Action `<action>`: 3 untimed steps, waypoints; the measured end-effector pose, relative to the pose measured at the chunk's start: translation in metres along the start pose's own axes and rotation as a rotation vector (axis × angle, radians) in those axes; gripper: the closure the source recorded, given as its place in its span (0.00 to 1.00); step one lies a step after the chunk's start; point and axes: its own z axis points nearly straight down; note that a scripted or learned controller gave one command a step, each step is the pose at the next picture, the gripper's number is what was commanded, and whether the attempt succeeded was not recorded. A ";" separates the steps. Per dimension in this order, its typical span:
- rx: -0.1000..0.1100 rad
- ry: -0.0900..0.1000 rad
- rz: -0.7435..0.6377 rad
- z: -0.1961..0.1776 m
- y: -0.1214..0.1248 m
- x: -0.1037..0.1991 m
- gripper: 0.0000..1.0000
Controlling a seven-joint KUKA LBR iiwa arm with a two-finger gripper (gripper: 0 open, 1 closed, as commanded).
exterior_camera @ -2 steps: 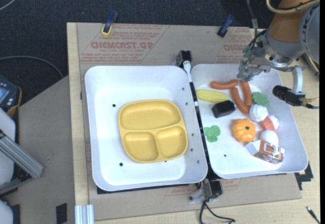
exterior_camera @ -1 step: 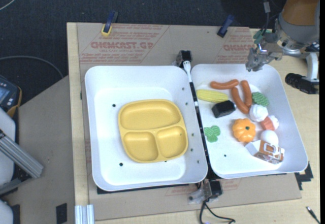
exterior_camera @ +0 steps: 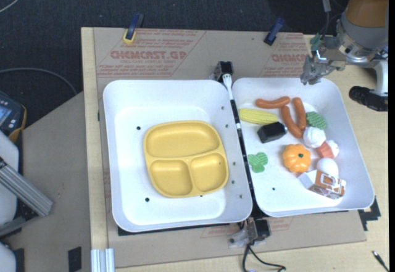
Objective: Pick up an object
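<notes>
dark carpet around a cardboard-topped worktop (exterior_camera: pixel 185 55) with two white bins.
the tool (exterior_camera: pixel 313 73) hovers over the right bin's (exterior_camera: pixel 355 141) far rim, grip state unclear; nothing picked, the orange pumpkin toy (exterior_camera: pixel 296 158) lies among the food toys.

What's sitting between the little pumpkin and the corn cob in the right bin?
In the camera view, a black block lies between the pumpkin and the corn cob, right next to the cob.

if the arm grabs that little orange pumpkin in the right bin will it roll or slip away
The pumpkin looks round and glossy, so it may slip between two fingers. Its bulging sides suggest that it would roll if nudged, probably toward the white egg beside it. It looks like a toy, so likely light and stiff.
</notes>
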 end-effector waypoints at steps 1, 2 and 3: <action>0.007 0.004 -0.005 0.011 -0.006 0.054 1.00; 0.006 0.004 -0.006 0.007 -0.006 0.113 1.00; 0.006 0.003 -0.003 0.001 -0.012 0.135 1.00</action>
